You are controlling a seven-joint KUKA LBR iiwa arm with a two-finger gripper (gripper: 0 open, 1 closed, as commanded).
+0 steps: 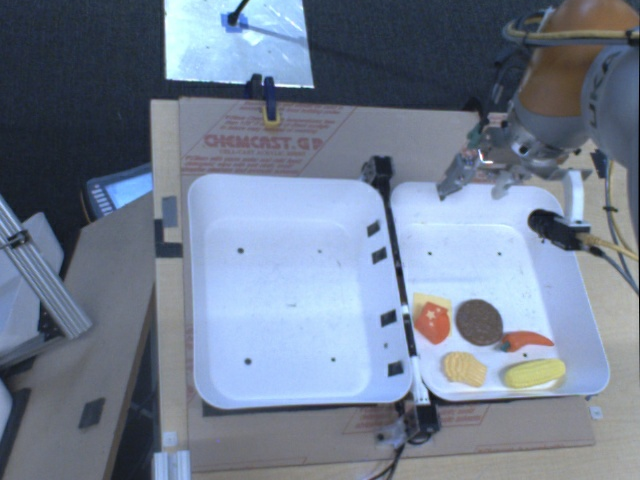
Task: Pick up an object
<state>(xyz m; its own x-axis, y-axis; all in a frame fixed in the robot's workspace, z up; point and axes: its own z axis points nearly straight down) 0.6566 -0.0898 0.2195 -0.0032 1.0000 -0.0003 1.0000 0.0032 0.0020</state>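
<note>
Several toy foods lie at the near end of the right bin [500,243]: a yellow and red pizza slice [432,318], a round brown cookie [480,321], a red chili pepper [525,341], a yellow ridged snack [464,369] and a corn cob [533,373]. My gripper [475,186] hangs over the far rim of that bin, well behind the food. Its two fingers stand apart, open, with nothing between them.
The left bin [290,288] sits beside the right one, with a black clipped divider [392,268] between them. Both rest on a cardboard sheet [300,133]. A black fitting with cable [555,228] reaches over the right bin's right rim.
</note>
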